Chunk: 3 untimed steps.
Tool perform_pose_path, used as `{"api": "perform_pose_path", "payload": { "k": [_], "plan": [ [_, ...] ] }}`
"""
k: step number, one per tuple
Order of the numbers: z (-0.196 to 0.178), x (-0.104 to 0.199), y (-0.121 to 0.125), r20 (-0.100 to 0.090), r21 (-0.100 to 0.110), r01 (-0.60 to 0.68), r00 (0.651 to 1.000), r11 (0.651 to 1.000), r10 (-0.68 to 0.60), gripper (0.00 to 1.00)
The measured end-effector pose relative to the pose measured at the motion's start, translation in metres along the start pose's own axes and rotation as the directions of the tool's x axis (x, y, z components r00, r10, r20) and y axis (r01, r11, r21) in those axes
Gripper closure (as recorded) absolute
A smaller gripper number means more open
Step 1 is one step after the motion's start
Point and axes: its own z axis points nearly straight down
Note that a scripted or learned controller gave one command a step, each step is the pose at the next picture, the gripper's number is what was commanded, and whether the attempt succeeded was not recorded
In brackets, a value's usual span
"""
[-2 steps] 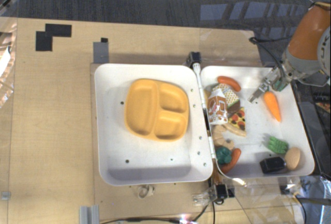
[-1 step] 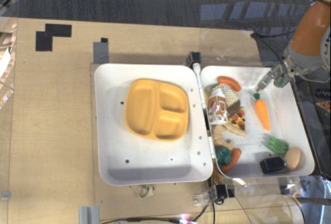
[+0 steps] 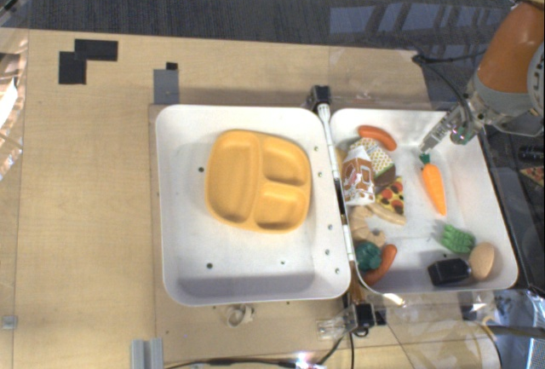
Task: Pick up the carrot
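Carrot: the carrot (image 3: 434, 187) was bright orange, tapered, with a little green top pointing up toward the gripper (image 3: 432, 140).
Where: it lay in the right bin (image 3: 496, 214), well right of the carton (image 3: 360, 174).
Gripper: just above the carrot's green end, nothing in it; couldn't tell about the fingers.
Writing: the carton had brown print, too blurry to read.
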Motion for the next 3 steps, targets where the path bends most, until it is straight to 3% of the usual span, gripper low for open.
{"api": "perform_pose_path", "payload": {
  "k": [1,2,3],
  "plan": [
    [0.032,0.046,-0.025,-0.011,0.009,-0.173,0.985,0.985,0.173,0.00],
    [0.018,0.043,-0.022,-0.001,0.002,-0.166,0.986,0.986,0.166,1.00],
    [-0.044,0.084,0.016,-0.012,0.006,-0.232,0.973,0.973,0.233,1.00]
  ]
}}
